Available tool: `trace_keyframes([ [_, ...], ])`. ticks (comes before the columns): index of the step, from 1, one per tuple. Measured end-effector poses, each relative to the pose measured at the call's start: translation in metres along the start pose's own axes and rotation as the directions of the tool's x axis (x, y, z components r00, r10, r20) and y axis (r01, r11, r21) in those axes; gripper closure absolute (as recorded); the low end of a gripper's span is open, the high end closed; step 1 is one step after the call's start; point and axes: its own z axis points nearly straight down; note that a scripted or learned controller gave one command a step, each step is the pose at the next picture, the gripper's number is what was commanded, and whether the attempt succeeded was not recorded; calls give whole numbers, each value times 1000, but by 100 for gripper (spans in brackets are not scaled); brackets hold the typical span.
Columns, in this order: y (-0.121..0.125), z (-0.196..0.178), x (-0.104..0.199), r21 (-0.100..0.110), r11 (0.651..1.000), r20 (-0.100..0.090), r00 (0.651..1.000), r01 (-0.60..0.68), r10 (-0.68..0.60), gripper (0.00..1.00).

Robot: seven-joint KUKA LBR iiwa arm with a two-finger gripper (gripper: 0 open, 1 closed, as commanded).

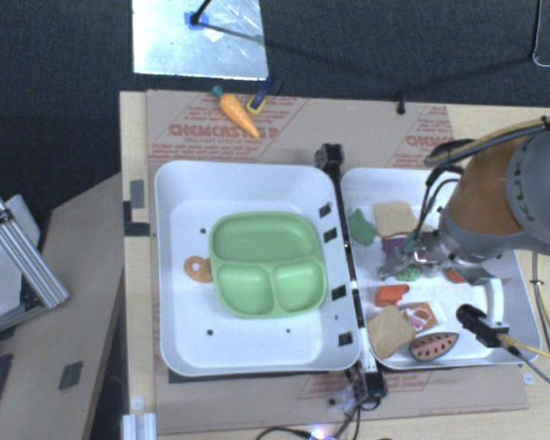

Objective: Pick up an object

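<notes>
bins (170, 246): 2 (white) | green tray (266, 262): 1 | carrot (238, 115): 1 | bread slices (394, 216): 2

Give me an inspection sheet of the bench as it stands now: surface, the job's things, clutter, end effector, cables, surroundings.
Surface: two shallow white bins side by side, left bin, right bin, on a brown printed board.
Job's things: right bin holds a tan toast slice, green leaf-shaped piece, small orange-red piece, tan wedge, dark red seeded slice.
Clutter: green three-compartment plastic tray and small orange ring in left bin; toy carrot on the board.
End effector: low over right bin; finger state unclear.
Cables: black cables along the arm.
Surroundings: silver sheet on dark floor.
</notes>
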Motion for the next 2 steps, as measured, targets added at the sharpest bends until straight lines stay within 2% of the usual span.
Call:
trace_keyframes([
  [1,1,-12,-1,-4,1000,1,1000,0,0,100],
  [2,8,-74,2,-8,1000,2,1000,3,-3,100],
])
